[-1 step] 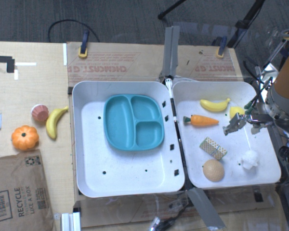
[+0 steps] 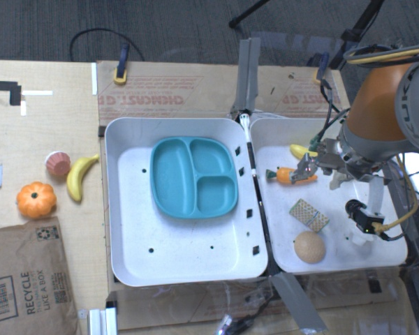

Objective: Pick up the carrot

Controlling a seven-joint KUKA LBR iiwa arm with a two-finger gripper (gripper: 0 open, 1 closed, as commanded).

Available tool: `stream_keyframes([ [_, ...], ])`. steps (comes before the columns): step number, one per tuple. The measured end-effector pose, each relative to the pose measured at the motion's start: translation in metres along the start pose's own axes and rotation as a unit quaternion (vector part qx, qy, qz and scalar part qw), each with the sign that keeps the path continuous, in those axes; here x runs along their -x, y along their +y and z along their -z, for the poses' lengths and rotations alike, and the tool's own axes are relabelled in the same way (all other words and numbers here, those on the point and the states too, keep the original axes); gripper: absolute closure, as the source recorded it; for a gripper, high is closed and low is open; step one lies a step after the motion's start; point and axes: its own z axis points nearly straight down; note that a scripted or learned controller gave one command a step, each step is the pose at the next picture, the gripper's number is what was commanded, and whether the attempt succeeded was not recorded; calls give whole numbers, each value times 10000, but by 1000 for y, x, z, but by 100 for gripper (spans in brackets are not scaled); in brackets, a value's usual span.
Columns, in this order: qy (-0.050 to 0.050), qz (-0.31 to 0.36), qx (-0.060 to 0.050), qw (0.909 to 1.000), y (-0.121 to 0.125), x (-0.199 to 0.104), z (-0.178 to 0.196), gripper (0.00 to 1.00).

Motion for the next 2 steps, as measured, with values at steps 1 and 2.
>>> stream_keyframes([
  [1, -5, 267, 20, 9996, 62, -14, -72, 0],
  [2, -7, 253, 15, 9997, 62, -13, -63, 100],
])
